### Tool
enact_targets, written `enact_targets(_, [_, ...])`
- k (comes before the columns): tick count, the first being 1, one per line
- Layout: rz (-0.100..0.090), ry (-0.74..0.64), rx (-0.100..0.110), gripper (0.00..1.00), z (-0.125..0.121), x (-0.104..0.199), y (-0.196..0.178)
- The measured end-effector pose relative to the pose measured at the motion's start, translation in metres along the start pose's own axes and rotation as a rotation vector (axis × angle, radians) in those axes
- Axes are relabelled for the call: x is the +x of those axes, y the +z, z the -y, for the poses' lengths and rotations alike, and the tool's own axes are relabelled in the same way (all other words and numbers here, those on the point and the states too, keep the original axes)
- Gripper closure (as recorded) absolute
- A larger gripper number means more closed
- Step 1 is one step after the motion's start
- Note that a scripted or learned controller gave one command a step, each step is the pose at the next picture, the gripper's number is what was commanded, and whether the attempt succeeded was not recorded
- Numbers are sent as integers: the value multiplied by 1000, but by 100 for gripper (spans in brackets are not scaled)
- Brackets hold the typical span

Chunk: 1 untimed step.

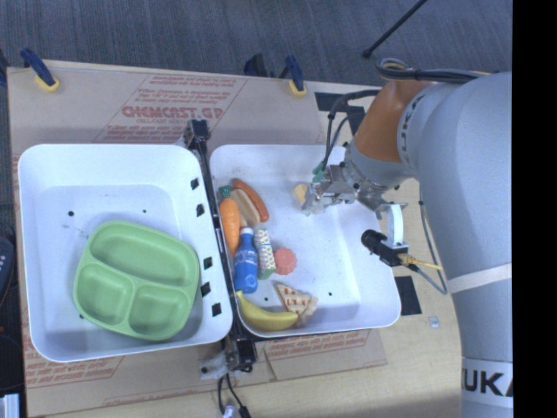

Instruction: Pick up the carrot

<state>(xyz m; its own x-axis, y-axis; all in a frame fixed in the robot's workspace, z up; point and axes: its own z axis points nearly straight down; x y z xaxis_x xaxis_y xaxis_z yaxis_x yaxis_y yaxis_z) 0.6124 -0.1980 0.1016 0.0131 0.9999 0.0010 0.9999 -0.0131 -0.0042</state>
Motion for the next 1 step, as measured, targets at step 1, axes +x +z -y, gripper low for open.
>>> enact_targets(1, [-1, -264, 1, 100, 59, 15, 11])
